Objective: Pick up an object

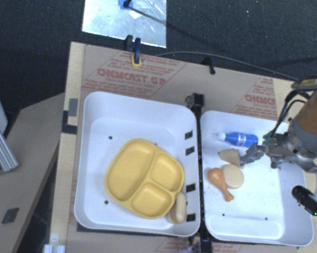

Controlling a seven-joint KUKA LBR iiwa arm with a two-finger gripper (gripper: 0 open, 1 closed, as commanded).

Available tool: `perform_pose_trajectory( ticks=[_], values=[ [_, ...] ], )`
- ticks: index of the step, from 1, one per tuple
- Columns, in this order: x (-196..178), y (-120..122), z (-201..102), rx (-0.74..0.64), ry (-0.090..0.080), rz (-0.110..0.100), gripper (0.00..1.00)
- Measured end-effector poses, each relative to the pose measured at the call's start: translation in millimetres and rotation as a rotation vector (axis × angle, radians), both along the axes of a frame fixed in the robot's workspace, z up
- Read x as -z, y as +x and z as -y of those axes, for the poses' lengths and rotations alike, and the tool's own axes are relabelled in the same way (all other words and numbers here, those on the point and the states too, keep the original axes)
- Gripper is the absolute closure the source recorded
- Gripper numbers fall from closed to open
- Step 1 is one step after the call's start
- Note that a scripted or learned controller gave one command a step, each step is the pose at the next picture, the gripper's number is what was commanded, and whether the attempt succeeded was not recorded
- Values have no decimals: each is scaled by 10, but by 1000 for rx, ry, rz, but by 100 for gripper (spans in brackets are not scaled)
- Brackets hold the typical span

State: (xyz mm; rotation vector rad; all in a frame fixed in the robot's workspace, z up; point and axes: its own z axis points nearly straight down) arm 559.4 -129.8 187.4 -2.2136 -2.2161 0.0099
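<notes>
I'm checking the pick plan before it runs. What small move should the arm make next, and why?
Probably a short move toward the left and down. The pincer sits over the right bin, just right of the tan wedge and below the blue bottle, holding nothing. The wedge is the nearest object, so centring over it looks like the most direct try.

Two bins are set side by side on the bench (66, 157). In the left bin (98, 120) a divided tray (145, 177) is laid, with a bread roll (178, 208) touching its right front edge. In the right bin (293, 229) a bottle (240, 139) is placed at the back, with a wedge (230, 156), a round disc (233, 176) and a drumstick (220, 181) clustered before it
</notes>
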Motion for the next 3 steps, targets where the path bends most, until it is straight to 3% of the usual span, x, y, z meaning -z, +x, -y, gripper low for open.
perform_pose_trajectory(
  ticks=[1, 3],
  values=[
    [-62, 30, -2, -2, -2, 12, 0],
    [1004, 132, 2, 0, 1, 13, 0]
  ],
)
